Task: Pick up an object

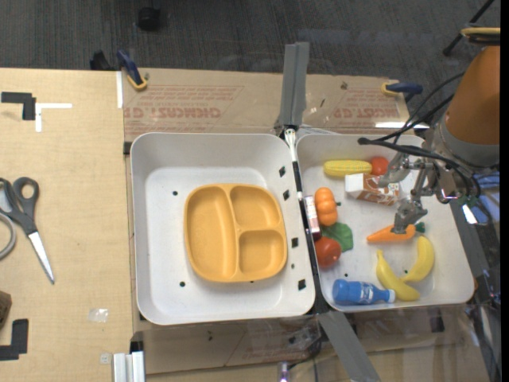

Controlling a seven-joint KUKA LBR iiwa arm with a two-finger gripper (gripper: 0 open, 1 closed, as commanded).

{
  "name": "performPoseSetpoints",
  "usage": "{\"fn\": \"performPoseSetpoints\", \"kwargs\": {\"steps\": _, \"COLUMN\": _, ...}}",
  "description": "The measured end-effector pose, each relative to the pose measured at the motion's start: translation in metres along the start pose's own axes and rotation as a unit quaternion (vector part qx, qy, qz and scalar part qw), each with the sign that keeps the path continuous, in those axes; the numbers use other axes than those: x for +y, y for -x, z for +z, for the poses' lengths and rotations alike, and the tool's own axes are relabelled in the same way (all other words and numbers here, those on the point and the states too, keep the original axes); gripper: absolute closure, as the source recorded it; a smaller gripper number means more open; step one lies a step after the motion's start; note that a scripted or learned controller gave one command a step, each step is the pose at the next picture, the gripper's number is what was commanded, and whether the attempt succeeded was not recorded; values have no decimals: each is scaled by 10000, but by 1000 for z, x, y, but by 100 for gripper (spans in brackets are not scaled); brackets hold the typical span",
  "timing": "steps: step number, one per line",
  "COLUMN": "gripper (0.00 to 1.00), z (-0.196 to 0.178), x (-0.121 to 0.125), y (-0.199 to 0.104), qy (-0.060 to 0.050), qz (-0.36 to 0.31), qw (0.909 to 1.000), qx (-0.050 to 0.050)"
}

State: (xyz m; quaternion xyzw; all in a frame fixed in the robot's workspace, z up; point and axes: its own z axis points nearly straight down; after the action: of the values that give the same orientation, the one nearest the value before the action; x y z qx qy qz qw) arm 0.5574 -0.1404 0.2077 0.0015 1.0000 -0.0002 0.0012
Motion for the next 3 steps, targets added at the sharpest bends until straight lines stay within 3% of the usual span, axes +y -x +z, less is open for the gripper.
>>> {"fn": "performPoseSetpoints", "kwargs": {"steps": 1, "gripper": 0, "z": 98, "x": 6, "y": 62, "qy": -2, "qz": -108, "qw": 9999, "qx": -11}}
{"fn": "performPoseSetpoints", "kwargs": {"steps": 2, "gripper": 0, "z": 113, "x": -81, "y": 37, "qy": -6, "qz": -140, "qw": 9999, "qx": -22}}
{"fn": "performPoseSetpoints", "kwargs": {"steps": 3, "gripper": 0, "z": 114, "x": -82, "y": -37, "qy": -8, "qz": -153, "qw": 9999, "qx": -19}}
